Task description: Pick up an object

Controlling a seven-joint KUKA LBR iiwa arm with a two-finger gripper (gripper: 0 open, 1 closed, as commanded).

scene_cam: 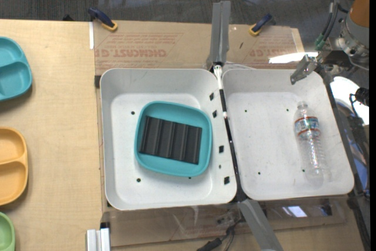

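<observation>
The gripper hovers at the right bin's far right corner, whether clenched or released I cannot tell; the water bottle lies along that bin's right edge, ungrasped; next, a descent onto it.

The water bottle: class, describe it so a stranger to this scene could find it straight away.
Look at the two white bins side by side and take the right bin. Along its right side lies a clear plastic water bottle, cap end towards the bin's back edge. Unlike the teal tray in the left bin, it is see-through, with a red and white label.
</observation>
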